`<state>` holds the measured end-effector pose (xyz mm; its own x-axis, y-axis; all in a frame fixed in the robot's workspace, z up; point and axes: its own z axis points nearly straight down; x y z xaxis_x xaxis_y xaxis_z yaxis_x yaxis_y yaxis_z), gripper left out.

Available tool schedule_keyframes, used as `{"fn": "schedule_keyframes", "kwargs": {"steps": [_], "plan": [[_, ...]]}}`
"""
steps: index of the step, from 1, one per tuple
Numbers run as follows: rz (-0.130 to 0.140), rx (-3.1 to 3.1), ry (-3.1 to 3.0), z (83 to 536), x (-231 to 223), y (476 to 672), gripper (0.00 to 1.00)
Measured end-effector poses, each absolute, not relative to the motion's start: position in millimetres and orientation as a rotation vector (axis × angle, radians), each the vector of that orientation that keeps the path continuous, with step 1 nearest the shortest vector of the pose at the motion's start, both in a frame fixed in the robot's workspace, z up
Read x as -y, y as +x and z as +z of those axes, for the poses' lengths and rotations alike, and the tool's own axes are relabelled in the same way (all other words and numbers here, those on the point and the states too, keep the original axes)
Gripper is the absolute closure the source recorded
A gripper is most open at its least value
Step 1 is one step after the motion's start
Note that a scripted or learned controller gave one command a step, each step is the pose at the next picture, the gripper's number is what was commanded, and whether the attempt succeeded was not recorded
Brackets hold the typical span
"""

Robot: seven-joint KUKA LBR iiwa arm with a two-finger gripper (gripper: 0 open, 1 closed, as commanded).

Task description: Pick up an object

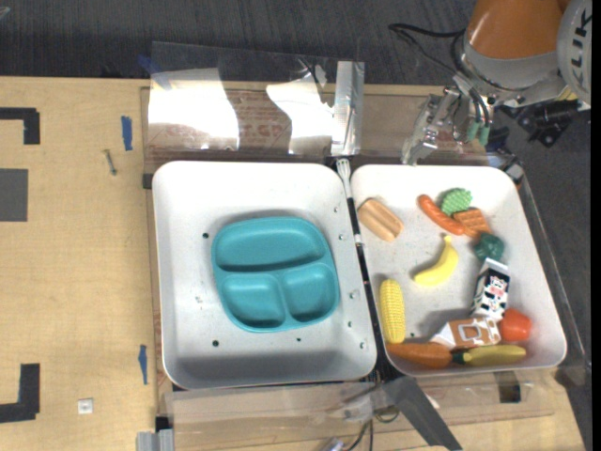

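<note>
The 2 bins [178, 346] look like smooth white plastic with a soft shine. The teal tray [274, 272] is matt plastic with 3 compartments. The tabletop [66, 252] looks like brown cardboard or fibreboard, flat and dull. Behind the bins, a clear plastic sheet [235, 111] is glossy and reflects strong light, and a metal strip [347, 106] beside it looks brushed and grey. The toy foods, such as the banana [439, 266] and the corn [392, 310], look like smooth plastic. The arm's orange band [512, 22] is glossy, and the gripper [441, 125] looks like bare metal.
</note>
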<state>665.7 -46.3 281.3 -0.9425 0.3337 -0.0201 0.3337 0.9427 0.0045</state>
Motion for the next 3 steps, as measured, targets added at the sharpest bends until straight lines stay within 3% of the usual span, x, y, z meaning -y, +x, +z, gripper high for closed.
{"fn": "schedule_keyframes", "kwargs": {"steps": [1,2,3], "plan": [[0.002,-3.067,0.522,293.0,45.1,667.6,1.00],[0.000,-3.122,0.330,261.3,56.3,632.7,1.00],[0.003,-3.083,0.543,291.3,23.8,662.5,1.00]]}}
